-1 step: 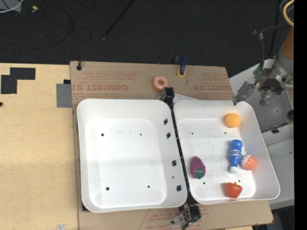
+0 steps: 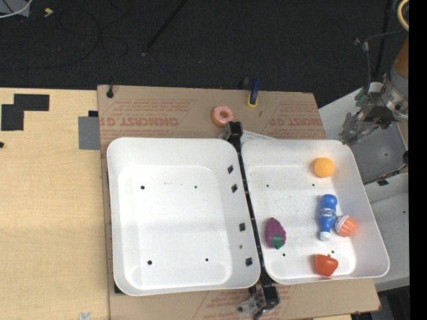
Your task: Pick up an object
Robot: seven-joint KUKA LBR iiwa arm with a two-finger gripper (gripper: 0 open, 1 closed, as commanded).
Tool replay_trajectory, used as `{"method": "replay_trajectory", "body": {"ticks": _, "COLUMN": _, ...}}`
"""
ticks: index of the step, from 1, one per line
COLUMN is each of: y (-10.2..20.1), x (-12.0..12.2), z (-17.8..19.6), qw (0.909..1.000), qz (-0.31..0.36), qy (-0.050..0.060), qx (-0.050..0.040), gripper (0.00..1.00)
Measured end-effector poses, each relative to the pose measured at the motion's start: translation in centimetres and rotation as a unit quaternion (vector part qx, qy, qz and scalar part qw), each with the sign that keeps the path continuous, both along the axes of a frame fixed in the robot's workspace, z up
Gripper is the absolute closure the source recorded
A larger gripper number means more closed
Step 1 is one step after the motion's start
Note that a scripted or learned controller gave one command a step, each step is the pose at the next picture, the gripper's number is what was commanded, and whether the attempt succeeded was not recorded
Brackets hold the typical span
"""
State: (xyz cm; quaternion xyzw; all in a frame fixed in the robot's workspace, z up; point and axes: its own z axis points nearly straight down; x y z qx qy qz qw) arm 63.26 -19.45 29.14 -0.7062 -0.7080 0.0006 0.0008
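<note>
With the hand [image 2: 355, 127] hovering off the right bin's [image 2: 293, 275] far corner, its state impossible to tell, the orange ball [image 2: 324, 167] lying nearest is looking like the easiest, uncrowded target.

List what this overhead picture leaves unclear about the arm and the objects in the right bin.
- Gripper, camera view: small and dark against the grey bench, so its finger opening cannot be read.
- Arm: cut off by the right edge.
- Blue bottle and orange ridged toy: too small to tell whether they touch.
- Purple toy: too blurred to identify; it lies near the divider.
- Pink ring behind the bins: material unclear.
</note>
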Motion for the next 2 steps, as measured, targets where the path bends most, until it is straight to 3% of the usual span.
{"method": "replay_trajectory", "body": {"ticks": 1, "y": 1.2, "x": 1.3, "z": 9.5, "qw": 1.0000, "qz": 0.000, "qy": -0.006, "qx": -0.0014, "gripper": 1.00}}
{"method": "replay_trajectory", "body": {"ticks": 2, "y": 3.7, "x": 0.7, "z": 24.8, "qw": 1.0000, "qz": 0.001, "qy": -0.009, "qx": -0.0020, "gripper": 1.00}}
